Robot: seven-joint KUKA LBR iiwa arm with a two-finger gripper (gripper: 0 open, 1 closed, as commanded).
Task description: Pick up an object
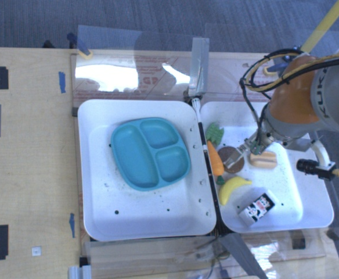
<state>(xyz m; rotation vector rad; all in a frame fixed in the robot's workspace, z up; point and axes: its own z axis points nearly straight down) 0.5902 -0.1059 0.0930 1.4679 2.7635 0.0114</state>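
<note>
You had the tool point(252, 146) lowered into the right-hand shallow white plastic bin point(314, 211), the arm reaching in from the right. Whether the tool was released or clenched could not be told; the wrist housing covered that part.

Candidate objects lay close around it. A tan hot-dog-shaped toy point(263, 160) sat just beside the tool on its right and slightly nearer you. A round brown and grey disc-like item point(231, 157) lay just to its left; you could not identify it further. Beyond that, against the bin's dividing wall, lay an orange toy carrot point(216, 159) with a green leafy toy point(215, 132) above it. A yellow toy banana point(232, 188) and a small black-and-white printed box point(257, 207) lay nearer you, apart from the tool.

Judging by the descent point, the hot dog or disc was the likely target. Nothing was visibly held.

The blue three-compartment plastic tray point(151, 153) in the left bin lay well away.
</note>
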